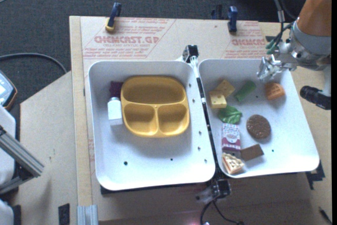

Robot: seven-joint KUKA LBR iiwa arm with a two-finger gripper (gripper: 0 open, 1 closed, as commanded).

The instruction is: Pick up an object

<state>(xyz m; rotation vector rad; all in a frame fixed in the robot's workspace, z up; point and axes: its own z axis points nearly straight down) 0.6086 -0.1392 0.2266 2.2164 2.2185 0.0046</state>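
Currently: gripper (267, 72) sits at approx 1 o'clock of the right bin (310, 147), fingers pointing down, tips just above/beside the orange round item (274, 91). Finger gap too small and blurred to read; can't tell if open or closed, and nothing seen between the tips.

Right bin contents, qty:
- orange round item x1, 1 o'clock, just below gripper.
- yellow cheese wedge (221, 94) x2 pcs, touching, 11 o'clock.
- green stick piece (244, 90) x1, 12 o'clock, between cheese and orange item.
- green leafy piece (230, 114) x1, near ctr-left.
- brown round cookie (258, 127) x1, ctr.
- red/white packet (230, 138) x1, 7 o'clock.
- brown choc bar (251, 153) x1, 6 o'clock.
- pizza slice (233, 164) x1, 7 o'clock, by the rim.

Left bin (137, 174) contents, qty:
- yellow divided tray (154, 105) x1, ctr.
- white bottle (115, 111) x1, 9 o'clock, touching the tray.
- dark purple item (116, 87) x1, 10 o'clock, above the bottle.
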